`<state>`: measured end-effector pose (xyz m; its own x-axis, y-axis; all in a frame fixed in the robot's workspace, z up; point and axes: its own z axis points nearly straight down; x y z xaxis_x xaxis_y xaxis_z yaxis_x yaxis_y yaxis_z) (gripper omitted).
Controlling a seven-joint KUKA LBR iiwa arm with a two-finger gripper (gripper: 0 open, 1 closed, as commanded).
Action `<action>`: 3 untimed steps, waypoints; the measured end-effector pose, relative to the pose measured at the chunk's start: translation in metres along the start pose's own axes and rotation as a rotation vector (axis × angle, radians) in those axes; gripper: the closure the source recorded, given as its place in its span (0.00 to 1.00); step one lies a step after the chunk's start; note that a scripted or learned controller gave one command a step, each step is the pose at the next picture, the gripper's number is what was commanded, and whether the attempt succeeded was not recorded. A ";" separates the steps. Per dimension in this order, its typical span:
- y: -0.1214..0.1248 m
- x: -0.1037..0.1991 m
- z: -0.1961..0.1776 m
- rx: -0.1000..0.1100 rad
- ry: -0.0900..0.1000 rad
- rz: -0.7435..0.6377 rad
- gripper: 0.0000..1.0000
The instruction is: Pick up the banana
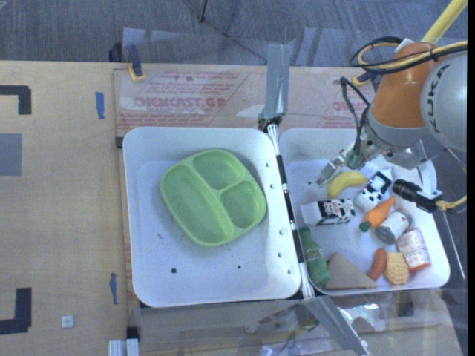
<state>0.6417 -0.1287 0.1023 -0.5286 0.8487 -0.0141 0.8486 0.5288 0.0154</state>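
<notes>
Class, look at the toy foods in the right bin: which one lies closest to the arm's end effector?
The yellow banana, at the bin's upper middle, right beside the end effector. The carrot and the other foods lie lower.

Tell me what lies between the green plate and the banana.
In the camera view, the bins' adjoining rims and bare white floor of the right bin separate the green plate from the banana.

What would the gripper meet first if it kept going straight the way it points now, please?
Most likely the banana: the gripper points down-left into the right bin, with the banana right beside its fingertips. Depth is unclear from above.
</notes>
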 end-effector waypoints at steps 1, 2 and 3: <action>-0.008 -0.007 0.013 0.007 0.010 -0.172 0.00; -0.006 -0.011 0.000 -0.003 -0.002 -0.169 1.00; -0.006 -0.011 0.000 -0.002 -0.001 -0.168 0.00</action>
<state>0.6421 -0.1411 0.1025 -0.6634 0.7480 -0.0181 0.7479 0.6636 0.0150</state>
